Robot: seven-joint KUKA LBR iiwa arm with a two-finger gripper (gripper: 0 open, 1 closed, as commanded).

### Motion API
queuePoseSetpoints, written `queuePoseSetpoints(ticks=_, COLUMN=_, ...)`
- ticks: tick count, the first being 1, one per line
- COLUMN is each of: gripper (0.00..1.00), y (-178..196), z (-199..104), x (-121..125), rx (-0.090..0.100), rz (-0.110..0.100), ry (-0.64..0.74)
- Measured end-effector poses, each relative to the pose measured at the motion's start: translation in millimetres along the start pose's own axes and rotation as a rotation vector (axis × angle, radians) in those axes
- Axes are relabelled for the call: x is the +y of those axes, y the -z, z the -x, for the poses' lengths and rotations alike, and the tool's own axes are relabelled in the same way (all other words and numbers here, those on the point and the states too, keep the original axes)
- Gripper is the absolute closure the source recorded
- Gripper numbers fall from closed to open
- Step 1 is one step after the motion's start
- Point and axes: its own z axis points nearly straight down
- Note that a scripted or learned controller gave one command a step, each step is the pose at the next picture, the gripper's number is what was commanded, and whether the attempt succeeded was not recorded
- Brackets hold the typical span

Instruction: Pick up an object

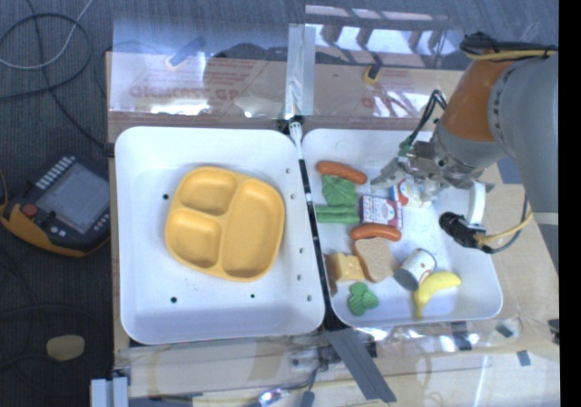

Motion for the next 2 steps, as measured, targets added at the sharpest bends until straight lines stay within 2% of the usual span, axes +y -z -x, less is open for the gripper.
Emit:
queuePoseSetpoints(ticks=1, gripper=0.00, y=-4.0, z=-38.1, x=-45.2, rx=-0.005, rz=0.018, ry=0.138)
queuePoseSetpoints(ticks=2, gripper=0.00, y=-7.2, z=-56.4, x=-12.1, rx=-0.001, rz=0.004, ry=-0.024)
